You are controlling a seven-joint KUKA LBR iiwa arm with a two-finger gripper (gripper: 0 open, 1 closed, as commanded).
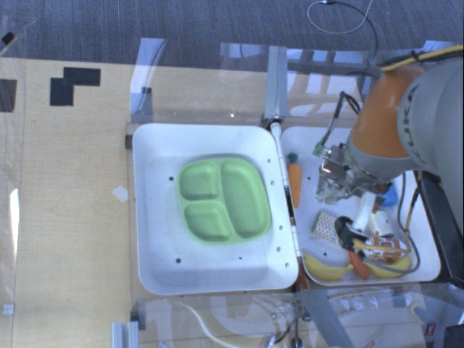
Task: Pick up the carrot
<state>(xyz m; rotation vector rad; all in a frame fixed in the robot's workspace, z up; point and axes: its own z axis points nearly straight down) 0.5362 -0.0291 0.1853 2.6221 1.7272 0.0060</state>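
The carrot (294,182), orange with a small green top, lies along the left wall of the right bin (308,145), pointing toward the front. My gripper (332,190) hangs over the middle of that bin, a short way right of the carrot and apart from it. Its fingers point down and show nothing between them. The grey arm with its orange band (384,118) reaches in from the right above it.
The left bin (152,194) holds a green three-compartment plate (221,199). At the front of the right bin lie a banana (326,268), a patterned packet (325,226), and several small items (373,241). Cables run around the arm.
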